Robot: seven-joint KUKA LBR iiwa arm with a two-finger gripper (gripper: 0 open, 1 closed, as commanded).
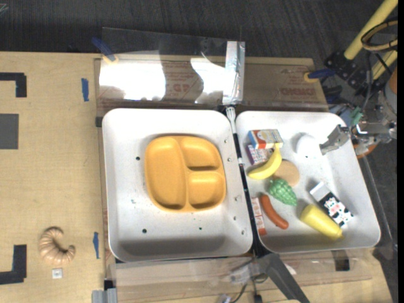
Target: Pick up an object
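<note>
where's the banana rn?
Right bin, upper left part: the banana lies just below the small carton and above the green toy.

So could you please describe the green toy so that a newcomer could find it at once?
Look in the right white bin, among the toy foods in its middle. The green toy lies just below the banana and above the red hot dog. It is the only green, bumpy piece there.

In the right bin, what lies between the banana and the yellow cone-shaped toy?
In the camera view, the green bumpy toy lies between the banana and the yellow cone-shaped toy, with a round tan piece just above it.
</note>
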